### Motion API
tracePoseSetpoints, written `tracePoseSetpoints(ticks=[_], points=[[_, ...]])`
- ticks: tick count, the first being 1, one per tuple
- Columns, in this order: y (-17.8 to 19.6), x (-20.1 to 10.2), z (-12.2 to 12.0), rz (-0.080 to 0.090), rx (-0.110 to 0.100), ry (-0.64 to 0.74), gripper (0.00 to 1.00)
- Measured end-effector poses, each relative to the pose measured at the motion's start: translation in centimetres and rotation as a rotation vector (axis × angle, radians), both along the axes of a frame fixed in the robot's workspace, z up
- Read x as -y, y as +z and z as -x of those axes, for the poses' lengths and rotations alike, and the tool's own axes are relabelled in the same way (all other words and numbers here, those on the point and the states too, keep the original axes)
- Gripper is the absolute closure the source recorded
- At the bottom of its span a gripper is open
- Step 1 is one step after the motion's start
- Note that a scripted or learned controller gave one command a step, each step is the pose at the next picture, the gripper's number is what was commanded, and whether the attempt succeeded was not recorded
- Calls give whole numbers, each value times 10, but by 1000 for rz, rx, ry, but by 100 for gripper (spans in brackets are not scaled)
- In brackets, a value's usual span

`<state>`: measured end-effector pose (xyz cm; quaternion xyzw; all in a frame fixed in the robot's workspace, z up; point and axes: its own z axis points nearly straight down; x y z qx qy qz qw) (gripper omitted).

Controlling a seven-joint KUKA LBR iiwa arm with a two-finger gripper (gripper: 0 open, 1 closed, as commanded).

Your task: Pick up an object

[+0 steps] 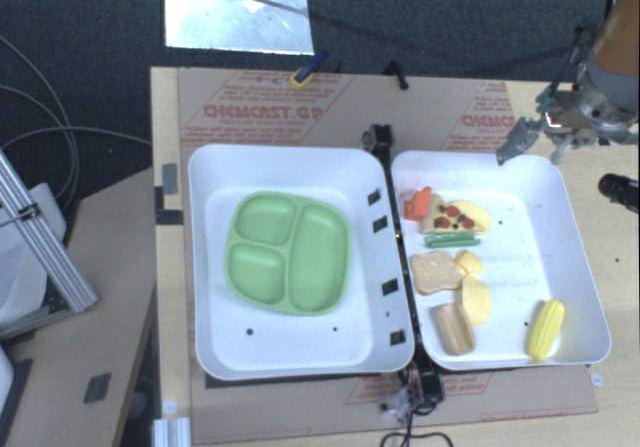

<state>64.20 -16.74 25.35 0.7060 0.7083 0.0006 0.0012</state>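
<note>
Nearest us, at the front rim of the right bin [580, 235]: a corn cob [545, 328], yellow, lying lengthwise in that bin's front-right corner.

Landmark for all entries: right bin, white, shallow, on the counter [200, 105].

Items inside right bin, front to back:
- bread roll [454, 328], tan, front-centre, well left of corn cob.
- yellow piece [477, 301], touching roll's back-right side.
- toast slice [434, 273], light brown, left-centre, just behind roll.
- small yellow piece [468, 262], just right of toast.
- pizza slice [455, 217] w/ red spots and a green strip at its front edge, back-left area.
- orange-red piece [419, 202], carrot-like, touching pizza's left end, nearest bin's back-left corner.

Left of right bin: left bin [215, 265], touching it along a black-clipped seam; holds a green divided plate [288, 252], 3 compartments, approx. centred.

End effector [536, 138]: we see it above right bin's back-right corner, outside the rim, well apart from every item. Prongs look spread; nothing between them. Grey wrist w/ orange band rises to the right.

No item lifted; all rest on bin floor.
</note>
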Motion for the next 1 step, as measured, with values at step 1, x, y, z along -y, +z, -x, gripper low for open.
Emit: tracePoseSetpoints(ticks=[1], points=[[-89, -49, 72, -6, -14, -1, 0]])
